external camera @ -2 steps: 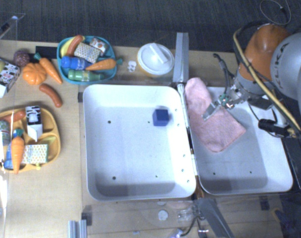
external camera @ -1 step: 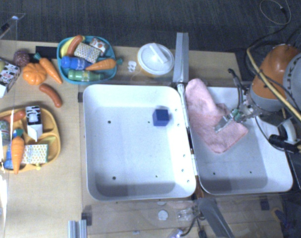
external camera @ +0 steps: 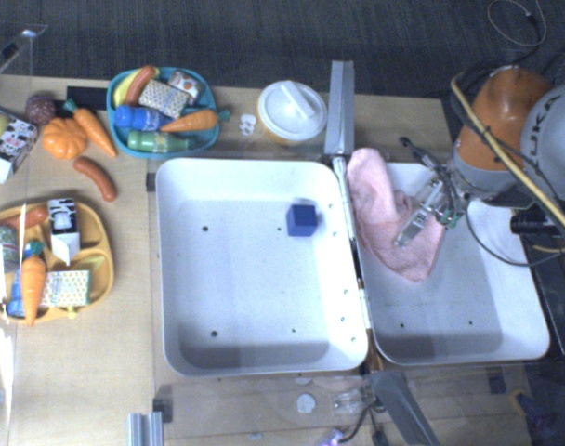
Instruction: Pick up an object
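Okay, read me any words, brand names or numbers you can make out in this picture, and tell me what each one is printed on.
"KUKA", partly cut off at the picture's edge: on the grey arm.
Printed toy cartons in the blue bowl: too small to read.
Cartons on the yellow plate: blurred.
Black-and-white carton at far left: unreadable.

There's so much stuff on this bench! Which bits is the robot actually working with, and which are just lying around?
Part of the job:
- gripper, over the right bin
- pink cloth in that bin, under the gripper
- blue block in the left bin

Just lying about:
- blue bowl of toy food
- yellow tray of toy food
- toy pumpkin
- white lidded tub
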